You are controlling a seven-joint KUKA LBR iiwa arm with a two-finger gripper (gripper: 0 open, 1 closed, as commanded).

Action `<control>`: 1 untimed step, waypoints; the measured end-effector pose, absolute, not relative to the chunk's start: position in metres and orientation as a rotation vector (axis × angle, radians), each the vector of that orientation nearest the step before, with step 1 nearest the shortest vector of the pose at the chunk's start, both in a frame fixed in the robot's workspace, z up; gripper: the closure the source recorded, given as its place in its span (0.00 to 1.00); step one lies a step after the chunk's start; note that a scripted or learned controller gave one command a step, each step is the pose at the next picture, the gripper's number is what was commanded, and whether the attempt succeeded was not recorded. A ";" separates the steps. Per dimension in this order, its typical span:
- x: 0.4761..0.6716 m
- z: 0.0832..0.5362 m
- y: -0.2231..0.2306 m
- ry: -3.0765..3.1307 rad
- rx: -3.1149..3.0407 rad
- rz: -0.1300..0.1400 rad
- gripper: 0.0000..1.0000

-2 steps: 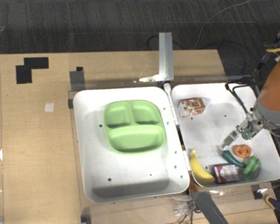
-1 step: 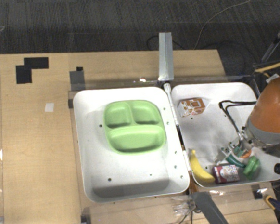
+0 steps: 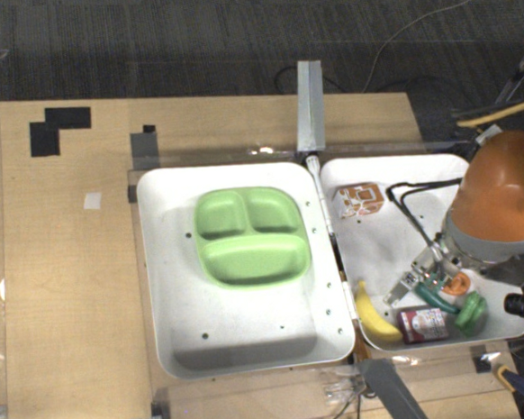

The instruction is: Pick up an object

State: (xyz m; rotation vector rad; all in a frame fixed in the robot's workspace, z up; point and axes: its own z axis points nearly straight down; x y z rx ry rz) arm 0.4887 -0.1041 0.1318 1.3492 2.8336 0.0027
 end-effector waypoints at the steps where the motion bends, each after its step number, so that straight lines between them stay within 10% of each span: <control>1: 0.489 0.146 -0.107 2.749 1.515 0.002 0.00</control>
